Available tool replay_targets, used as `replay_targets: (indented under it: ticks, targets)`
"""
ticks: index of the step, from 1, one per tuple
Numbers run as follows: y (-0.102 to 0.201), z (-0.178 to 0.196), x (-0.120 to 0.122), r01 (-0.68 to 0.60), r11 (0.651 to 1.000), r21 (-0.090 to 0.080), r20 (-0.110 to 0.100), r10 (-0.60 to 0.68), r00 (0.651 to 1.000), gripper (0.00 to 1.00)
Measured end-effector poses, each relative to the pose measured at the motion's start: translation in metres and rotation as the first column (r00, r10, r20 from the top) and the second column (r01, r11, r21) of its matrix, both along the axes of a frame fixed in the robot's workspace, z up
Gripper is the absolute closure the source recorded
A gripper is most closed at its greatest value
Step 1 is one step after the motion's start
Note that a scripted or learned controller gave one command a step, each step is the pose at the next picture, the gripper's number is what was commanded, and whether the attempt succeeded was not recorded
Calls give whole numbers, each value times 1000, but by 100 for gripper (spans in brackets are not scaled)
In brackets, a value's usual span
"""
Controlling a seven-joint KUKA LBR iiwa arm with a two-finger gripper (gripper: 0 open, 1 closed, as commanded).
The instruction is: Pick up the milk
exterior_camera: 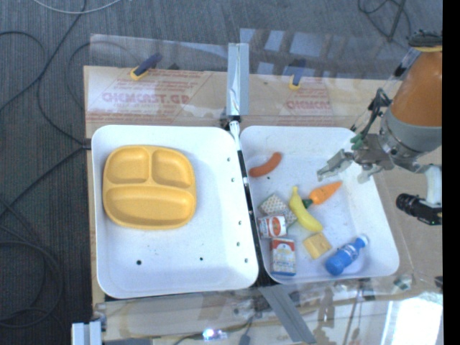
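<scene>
While the milk (283,256) lies at the near edge of the right bin (377,221), the gripper (347,164) hangs far and to the right of it.
Its long axis runs near-to-far; a can (272,226) sits just beyond it, a cheese wedge (317,246) just right; the fingers are spread apart, holding nothing.

Faint reddish lettering is printed on the brown board (154,99) behind the left bin, and a second patch of it sits on the board behind the right bin (305,106), but from here both look reversed and too washed out to read. The small carton (283,256) at the front of the right bin has a red and white printed face, and the small can (273,226) beside it carries a label, neither legible.
</scene>
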State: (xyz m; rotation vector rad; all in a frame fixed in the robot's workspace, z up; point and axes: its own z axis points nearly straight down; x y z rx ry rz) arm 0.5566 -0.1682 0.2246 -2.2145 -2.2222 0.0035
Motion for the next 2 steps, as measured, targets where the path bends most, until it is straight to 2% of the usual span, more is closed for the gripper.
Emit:
replay_targets:
  ticks: [1,2]
  targets:
    - [1,2,-14,-5,1000,0,1,5,1000,0]
    - [43,-118,-22,14,1000,-3,13,-14,1000,0]
